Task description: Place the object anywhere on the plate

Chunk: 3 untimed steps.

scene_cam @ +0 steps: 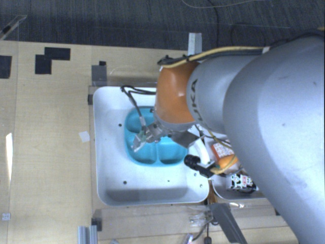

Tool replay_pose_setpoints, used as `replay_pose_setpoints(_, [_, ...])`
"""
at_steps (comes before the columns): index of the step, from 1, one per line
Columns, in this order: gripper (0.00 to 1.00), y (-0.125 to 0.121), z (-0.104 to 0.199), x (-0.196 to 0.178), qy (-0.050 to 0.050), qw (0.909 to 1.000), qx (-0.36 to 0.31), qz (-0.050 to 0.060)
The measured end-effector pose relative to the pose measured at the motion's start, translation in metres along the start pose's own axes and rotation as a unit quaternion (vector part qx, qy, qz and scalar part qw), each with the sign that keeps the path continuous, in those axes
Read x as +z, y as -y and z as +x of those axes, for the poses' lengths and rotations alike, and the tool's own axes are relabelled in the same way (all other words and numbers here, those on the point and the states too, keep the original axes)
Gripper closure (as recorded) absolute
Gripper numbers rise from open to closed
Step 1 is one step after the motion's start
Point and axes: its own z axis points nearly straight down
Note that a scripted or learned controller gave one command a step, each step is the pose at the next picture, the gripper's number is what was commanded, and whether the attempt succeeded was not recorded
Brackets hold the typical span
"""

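A blue divided plate [152,154] lies in the left white bin [109,151], toward its right side. My gripper [141,139] hangs low over the plate's left compartments, reaching in from the right under the orange wrist band. I see no object between it and the plate; the arm hides the plate's upper right part.
The right bin [223,189] holds an orange item [227,162], a white and red packet [221,149] and a small black and white object [238,182], mostly hidden by the arm. The left bin's front and left floor is bare white. Bench surface lies to the left.
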Motion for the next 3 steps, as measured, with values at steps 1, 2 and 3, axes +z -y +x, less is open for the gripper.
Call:
replay_pose_setpoints(1, [0.0,0.0002,0.0,0.0003,0.0,1.0,0.0,0.0])
replay_pose_setpoints(2, [0.0,0.0004,0.0,0.0005,0.0,1.0,0.0,0.001])
replay_pose_setpoints(3, [0.0,0.0005,0.0001,0.0006,0.0,1.0,0.0,0.001])
